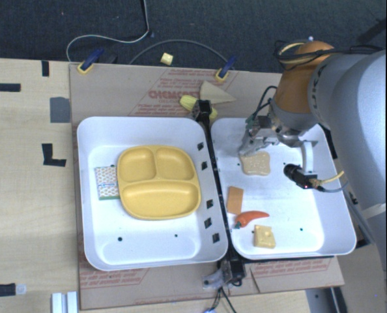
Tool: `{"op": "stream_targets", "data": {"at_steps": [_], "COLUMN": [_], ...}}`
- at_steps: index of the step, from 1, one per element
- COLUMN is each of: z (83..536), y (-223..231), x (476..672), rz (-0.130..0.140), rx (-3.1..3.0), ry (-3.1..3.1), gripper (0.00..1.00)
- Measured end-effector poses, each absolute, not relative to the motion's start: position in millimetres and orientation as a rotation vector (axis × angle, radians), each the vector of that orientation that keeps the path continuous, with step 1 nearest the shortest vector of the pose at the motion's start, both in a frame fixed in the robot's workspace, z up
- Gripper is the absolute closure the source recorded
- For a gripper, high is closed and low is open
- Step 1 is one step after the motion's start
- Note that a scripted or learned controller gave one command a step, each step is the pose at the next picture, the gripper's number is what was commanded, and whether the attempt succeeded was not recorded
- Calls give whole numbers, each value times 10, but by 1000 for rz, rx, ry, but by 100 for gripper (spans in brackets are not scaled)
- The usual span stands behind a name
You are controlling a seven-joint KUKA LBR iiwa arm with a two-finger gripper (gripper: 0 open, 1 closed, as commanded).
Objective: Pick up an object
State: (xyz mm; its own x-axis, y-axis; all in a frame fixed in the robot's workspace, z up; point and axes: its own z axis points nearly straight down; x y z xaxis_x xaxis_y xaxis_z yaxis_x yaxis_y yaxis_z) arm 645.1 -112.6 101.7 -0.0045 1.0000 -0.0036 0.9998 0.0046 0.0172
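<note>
**Gripper low over tan slice, right bin**

The arm [353,103] comes in from the right, with its orange band [296,87] above the wrist. The gripper [253,146] sits at the back-left part of the right bin [298,207]. It's just above the back edge of a tan, bread-like slice [257,165]. Gripper tip and slice look touching or nearly so; can't tell which. Can't tell either whether the gripper is open or closed, as its tip is too small and cluttered to read. The slice lies flat on the bin floor and nothing shows it as gripped.

Other items in the right bin, all lying flat and well apart from the gripper:
- an orange block [235,199], near the left wall
- a red pepper-shaped piece [251,218], just in front of the block
- a pale yellow wedge [264,237], near the front wall, beside the pepper

A black plug w/ yellow lead [301,175] hangs off the wrist to the right of the slice.

The left bin [148,243] holds a yellow 3-compartment plate [159,181] at centre. A small patterned card [106,181] touches the plate's left edge.

Both bins rest on a cardboard sheet [174,90] on the bench [24,194]. Blue clamps grip the sheet's back edge at left [89,62] and centre [227,66]. A small yellow cube [167,59] lies behind the sheet on the dark surface.
</note>
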Motion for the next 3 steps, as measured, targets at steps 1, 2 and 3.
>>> {"op": "stream_targets", "data": {"at_steps": [1, 2, 3], "z": [1005, 897, 899], "y": [-1126, -1157, -1160], "x": [6445, 6464, 6608], "rz": [13, 7, 5], "rx": [2208, 2212, 2215], "ry": [2217, 2219, 2220], "gripper": [0, 0, 0]}}
